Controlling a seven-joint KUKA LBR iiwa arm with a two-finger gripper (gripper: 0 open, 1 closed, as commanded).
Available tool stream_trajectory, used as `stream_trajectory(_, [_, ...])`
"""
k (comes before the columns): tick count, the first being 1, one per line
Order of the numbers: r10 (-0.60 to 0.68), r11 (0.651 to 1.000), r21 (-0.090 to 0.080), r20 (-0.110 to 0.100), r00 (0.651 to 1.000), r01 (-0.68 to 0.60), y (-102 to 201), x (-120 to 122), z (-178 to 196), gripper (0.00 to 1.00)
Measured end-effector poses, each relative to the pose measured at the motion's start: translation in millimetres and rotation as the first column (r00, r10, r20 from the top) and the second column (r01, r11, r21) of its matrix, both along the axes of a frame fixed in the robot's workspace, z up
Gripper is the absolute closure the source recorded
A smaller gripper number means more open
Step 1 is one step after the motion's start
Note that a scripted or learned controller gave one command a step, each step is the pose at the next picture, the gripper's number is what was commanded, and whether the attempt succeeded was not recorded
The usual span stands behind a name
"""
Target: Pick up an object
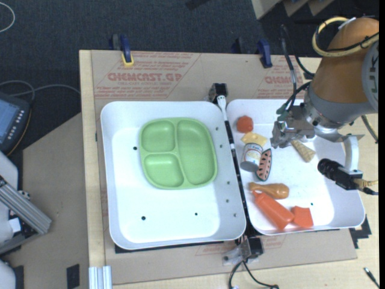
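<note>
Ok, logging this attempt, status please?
End effector low over right bin, nothing visibly held. Nearest: cone-shaped piece, yellow item. Green divided plate in left bin, clear.

From my seat I can't make out the fingers of the gripper: they blur into a grey cluster over the right bin. The arm is cut off by the right edge of the frame, and its bulk hides the bin's far right corner. A tan cone-shaped piece lies just beside the gripper, its upper end lost under the metal. The small can has a label too small for me to read. The striped slice beside it is too blurred to name. A dark screen is clipped at the left edge.
</note>
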State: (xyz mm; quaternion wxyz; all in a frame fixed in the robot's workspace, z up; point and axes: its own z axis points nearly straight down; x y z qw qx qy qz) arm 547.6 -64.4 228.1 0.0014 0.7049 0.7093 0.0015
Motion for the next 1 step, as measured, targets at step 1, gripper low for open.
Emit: stream_trajectory(1, [-0.001,1.000,0.000,-0.001,1.000,0.001,53.3,19.5,-11.6,1.00])
